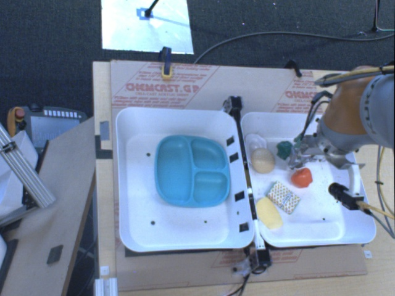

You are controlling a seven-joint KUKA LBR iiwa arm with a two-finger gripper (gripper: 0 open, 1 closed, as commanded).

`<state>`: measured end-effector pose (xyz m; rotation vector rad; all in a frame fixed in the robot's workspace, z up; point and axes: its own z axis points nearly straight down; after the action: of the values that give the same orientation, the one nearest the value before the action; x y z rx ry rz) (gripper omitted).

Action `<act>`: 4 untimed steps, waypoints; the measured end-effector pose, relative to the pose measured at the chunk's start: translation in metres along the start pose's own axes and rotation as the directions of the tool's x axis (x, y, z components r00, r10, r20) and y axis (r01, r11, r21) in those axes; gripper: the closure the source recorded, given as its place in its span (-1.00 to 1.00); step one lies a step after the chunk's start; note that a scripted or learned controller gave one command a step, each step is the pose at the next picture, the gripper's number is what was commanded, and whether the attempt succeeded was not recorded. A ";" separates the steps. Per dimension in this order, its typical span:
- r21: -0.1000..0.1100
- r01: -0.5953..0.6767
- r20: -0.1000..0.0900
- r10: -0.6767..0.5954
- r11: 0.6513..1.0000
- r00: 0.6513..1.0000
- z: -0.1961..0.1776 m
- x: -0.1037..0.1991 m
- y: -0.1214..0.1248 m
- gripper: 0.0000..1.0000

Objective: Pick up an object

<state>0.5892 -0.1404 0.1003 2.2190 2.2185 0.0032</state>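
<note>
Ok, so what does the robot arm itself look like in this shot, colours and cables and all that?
The arm is a thick, rounded grey body with a broad orange band above the wrist. Thin dark cables loop along the wrist down toward the gripper, a small metallic grey assembly. No markings are readable on it.

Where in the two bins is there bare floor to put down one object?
Free: left white bin, floor around the blue divided plate; right white bin, front-right corner past the yellow soft object. Crowded: near the end effector, by the orange-red round object.
</note>
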 end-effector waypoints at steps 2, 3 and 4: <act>-0.003 0.004 0.000 -0.004 1.000 1.000 -0.096 0.006 0.002 1.00; -0.001 0.005 0.000 -0.005 1.000 1.000 -0.121 0.006 0.004 1.00; 0.004 0.009 -0.003 -0.009 1.000 1.000 -0.125 0.062 -0.013 1.00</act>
<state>0.5761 -0.0782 0.2250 2.2123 2.2319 0.0027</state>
